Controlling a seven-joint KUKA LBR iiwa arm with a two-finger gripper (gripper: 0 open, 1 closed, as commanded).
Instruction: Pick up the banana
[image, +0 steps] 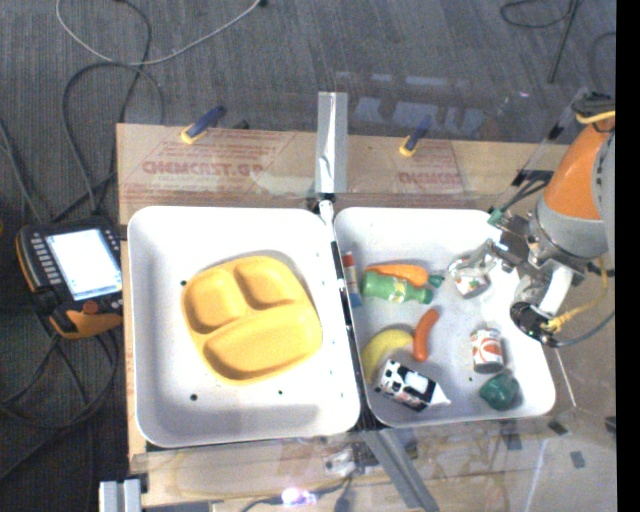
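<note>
The banana (386, 346) is yellow and curved, lying near the front left of the right bin (520, 405). A black-and-white carton (408, 386) lies against its front side, and an orange-red stick (425, 333) lies just to its right. My gripper (470, 275) hangs over the back right part of that bin, well to the right of and behind the banana. Its fingers are open with nothing between them.
A green bottle (396, 288) and an orange carrot (400, 271) lie behind the banana. A red-and-white can (487, 348) and a dark green lump (500, 390) sit at the front right. A yellow divided plate (255, 315) lies in the left bin (150, 400).
</note>
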